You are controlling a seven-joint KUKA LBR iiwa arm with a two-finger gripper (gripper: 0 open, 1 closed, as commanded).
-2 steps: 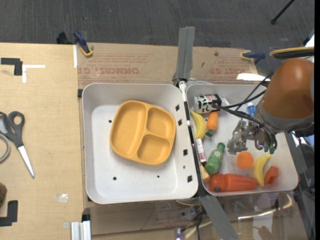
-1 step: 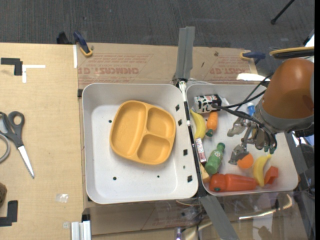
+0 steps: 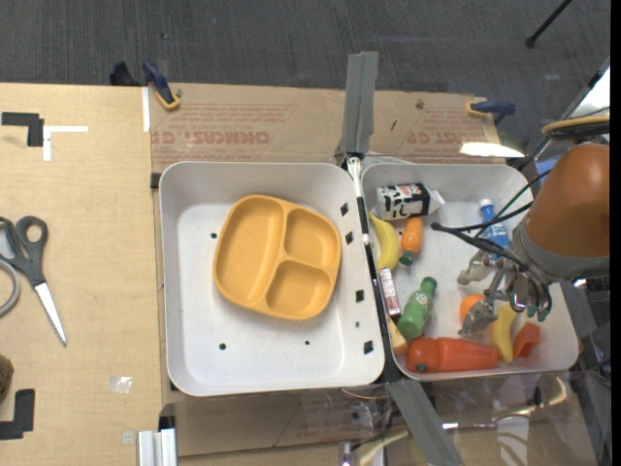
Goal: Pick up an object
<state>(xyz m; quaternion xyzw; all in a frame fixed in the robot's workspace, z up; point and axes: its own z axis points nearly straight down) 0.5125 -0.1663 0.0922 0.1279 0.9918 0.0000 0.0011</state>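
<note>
My gripper is low in the right bin, near its right wall, under the orange wrist band. It hovers over a small orange ball, a yellow banana-shaped toy and a red piece. Whether it touches any of them is unclear. A long orange-red carrot lies along the bin's front wall. Left of the gripper a green bottle lies tilted.
Farther back in the right bin are a black-and-white carton, a yellow banana, a small orange carrot, a blue item and a red-white stick. The left bin holds a yellow divided plate. Scissors lie on the bench at left.
</note>
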